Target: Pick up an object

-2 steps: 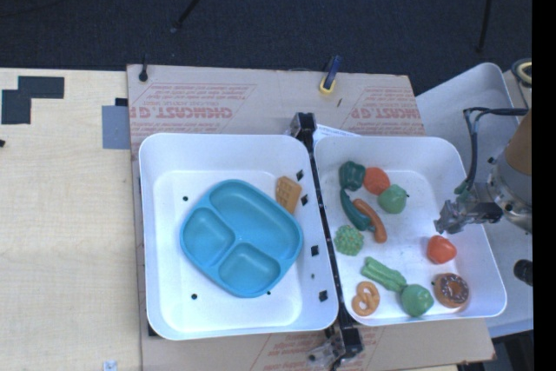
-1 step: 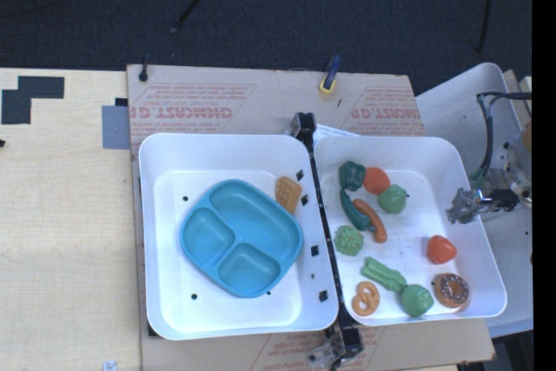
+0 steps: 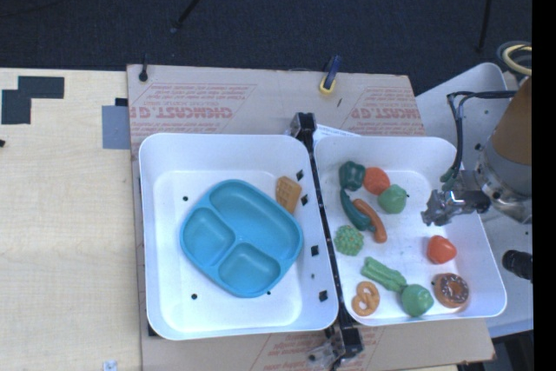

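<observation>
- Here, the pincer (image 3: 440, 214) is seen over the right side of the right bin (image 3: 405, 154); whether it is parted or closed cannot be told, and nothing is seen gripped in it.
- Just below it, a red tomato (image 3: 441, 250) is found lying apart from it on the bin floor.
- Further down, a chocolate doughnut (image 3: 451, 290), a green ball (image 3: 416, 300), a pretzel (image 3: 366, 299) and a green pod (image 3: 383, 274) are set along the near edge.
- Toward the middle, a sausage (image 3: 370, 220), a broccoli floret (image 3: 349, 240) and an orange fruit (image 3: 376, 180) are grouped.
- In the left bin (image 3: 165, 291), a blue divided plate (image 3: 241, 236) is laid, with a waffle-coloured piece (image 3: 288, 193) beside it.
</observation>
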